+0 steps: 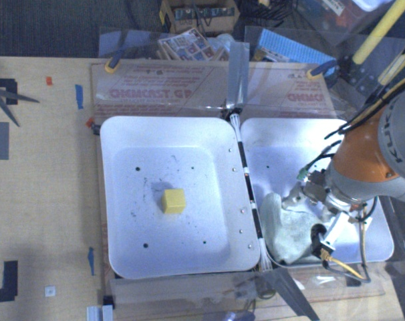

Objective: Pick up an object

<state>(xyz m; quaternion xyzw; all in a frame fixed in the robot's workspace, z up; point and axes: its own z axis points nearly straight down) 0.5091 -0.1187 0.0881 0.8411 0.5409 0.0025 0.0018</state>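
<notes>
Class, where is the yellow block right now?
The yellow block lies near the middle of the left bin, apart from the hand over the right bin.

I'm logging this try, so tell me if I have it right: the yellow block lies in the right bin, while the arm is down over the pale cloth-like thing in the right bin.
One detail is wrong. The camera view shows the yellow block in the left bin, not the right one. The rest stands: the arm is down over the pale cloth-like thing in the right bin.
</notes>
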